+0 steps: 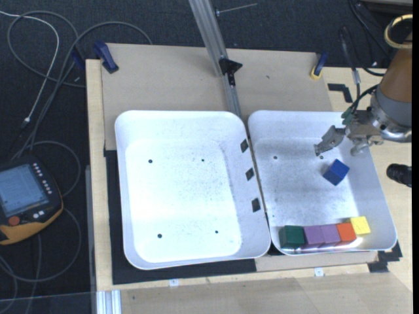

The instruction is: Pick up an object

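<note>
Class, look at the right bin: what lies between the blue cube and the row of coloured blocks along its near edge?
Nothing: in the camera view, bare speckled floor of the right bin separates the blue cube from the row of blocks.

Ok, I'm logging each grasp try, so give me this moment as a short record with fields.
bins: left bin and right bin, side by side
gripper: gripper over the right bin, fingers apart, nothing between them
nearest object: blue cube, just below the gripper, lying apart from the rest
other objects: green, purple, orange and yellow blocks in a row along the right bin's near edge
</note>
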`<state>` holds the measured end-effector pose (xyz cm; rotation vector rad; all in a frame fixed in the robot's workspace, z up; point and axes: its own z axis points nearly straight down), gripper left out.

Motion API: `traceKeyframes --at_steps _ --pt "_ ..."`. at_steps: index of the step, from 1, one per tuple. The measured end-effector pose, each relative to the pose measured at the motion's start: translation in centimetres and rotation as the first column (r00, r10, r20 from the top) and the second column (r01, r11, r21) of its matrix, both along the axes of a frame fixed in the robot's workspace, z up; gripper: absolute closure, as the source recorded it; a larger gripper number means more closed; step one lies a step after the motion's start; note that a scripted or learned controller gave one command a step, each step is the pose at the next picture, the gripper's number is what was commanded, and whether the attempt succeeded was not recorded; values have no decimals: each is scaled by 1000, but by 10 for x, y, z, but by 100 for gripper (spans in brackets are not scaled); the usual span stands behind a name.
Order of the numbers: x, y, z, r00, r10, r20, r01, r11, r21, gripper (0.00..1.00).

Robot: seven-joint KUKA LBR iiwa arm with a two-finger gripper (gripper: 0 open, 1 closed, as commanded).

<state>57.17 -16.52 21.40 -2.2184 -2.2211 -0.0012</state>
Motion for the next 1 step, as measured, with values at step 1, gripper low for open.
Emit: traceKeyframes --at_steps 1 --pt "-1 -48 -102 1000 0 4 0 1000 -4 0"
